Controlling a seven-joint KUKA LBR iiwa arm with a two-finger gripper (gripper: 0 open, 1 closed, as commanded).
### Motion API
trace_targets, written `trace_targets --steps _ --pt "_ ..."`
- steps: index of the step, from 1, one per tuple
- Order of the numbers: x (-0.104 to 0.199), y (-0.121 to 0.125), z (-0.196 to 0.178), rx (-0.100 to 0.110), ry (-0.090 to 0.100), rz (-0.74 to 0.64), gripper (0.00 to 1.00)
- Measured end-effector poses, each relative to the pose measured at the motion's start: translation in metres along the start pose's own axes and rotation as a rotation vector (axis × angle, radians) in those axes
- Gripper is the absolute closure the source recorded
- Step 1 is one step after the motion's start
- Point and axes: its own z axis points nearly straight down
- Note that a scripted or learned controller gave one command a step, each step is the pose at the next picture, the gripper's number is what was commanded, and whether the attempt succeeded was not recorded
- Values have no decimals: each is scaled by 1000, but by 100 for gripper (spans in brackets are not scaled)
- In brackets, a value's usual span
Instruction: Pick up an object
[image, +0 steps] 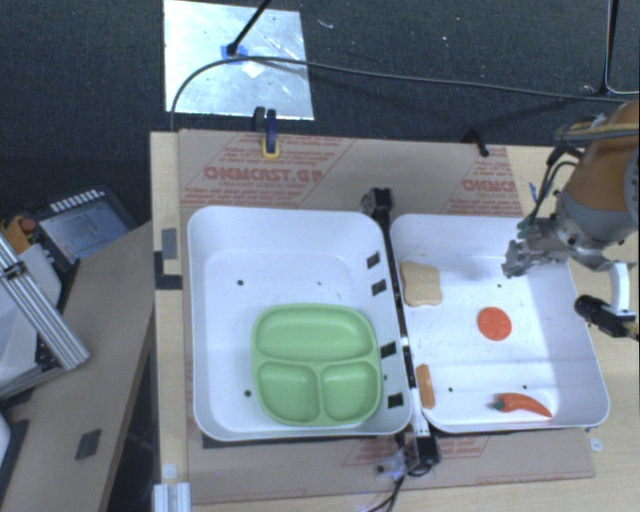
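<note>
Camera view caught the task barely begun: the gripper (516, 262) hung over the right bin's (580, 365) far side, too small and blurred to read its state. Nothing was picked; toast (421, 284), tomato slice (494, 323) and pepper (520, 404) lay loose below.

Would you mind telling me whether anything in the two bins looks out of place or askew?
Mostly tidy. One oddity: the small orange sausage-like piece lies against the right bin's left wall by the divider, apart from the other items. The green plate sits flat in the left bin.
</note>
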Motion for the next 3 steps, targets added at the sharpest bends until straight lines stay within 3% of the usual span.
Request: trace_targets --steps 1,2,3 --pt "-8 3 -63 -2 -2 0 100" --pt "-8 4 -71 3 1 -1 100" --pt "41 1 -65 5 3 -4 100"
